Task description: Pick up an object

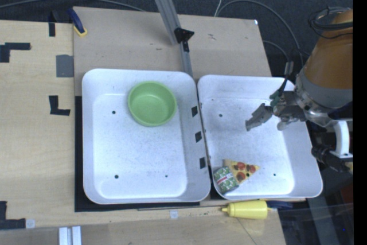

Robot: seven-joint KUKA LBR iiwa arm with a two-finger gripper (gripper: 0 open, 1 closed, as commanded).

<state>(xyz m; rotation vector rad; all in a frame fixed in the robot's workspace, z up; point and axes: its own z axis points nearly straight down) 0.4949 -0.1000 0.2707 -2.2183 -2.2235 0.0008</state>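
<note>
**Gripper Hung Over Right Bin, Targets Lay Near the Front**

The gripper [258, 117] hung over the middle of the right bin [298, 181], reaching in from the right. Whether it was open or closed could not be told from the camera view, and nothing showed held in it.

The nearest candidates lay in the right bin's front left corner: a pizza slice toy [243, 169] touching a small green patterned packet [225, 179]. A green bowl [152, 103] sat in the back of the left bin [97, 181], well apart from the arm. A yellow bottle [248, 210] lay on the bench just outside the right bin's front rim.

To do the step well, the arm would probably need to travel toward the front left corner and come down over one item alone. The pizza slice looked flat and low, so a grasp across its narrow tip seemed likeliest to hold. Since the two items touched and sat close to the bin wall, a careless descent risked pushing them or striking the rim.
</note>
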